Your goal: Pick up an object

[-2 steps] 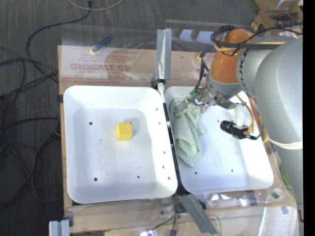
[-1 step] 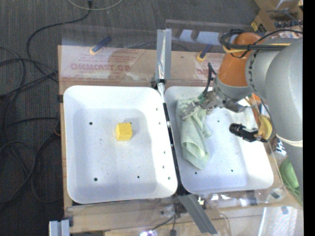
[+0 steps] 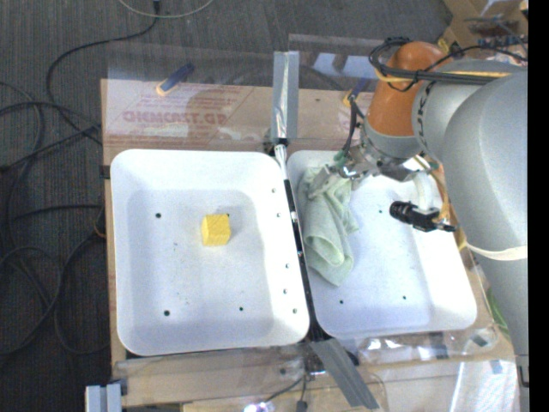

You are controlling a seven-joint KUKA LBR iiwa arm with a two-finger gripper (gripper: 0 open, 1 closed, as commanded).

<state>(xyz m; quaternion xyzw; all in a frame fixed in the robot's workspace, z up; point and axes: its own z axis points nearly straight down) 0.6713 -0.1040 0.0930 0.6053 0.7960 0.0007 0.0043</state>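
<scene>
From above, the pincer (image 3: 348, 169) sits low at the far end of the right bin (image 3: 403, 281), right at the upper end of a pale green cloth (image 3: 331, 230) that lies crumpled along that bin's left wall. It may be touching the fabric, but the wrist hides how wide it stands and whether it has hold of any cloth, so I cannot tell. The cloth looks light, soft and limp, so it would sag and trail; a raised fold at its bunched upper end seems the best hold. A small yellow block (image 3: 216, 229), probably stiff and light, lies alone in the left bin (image 3: 163, 299), well apart.
</scene>
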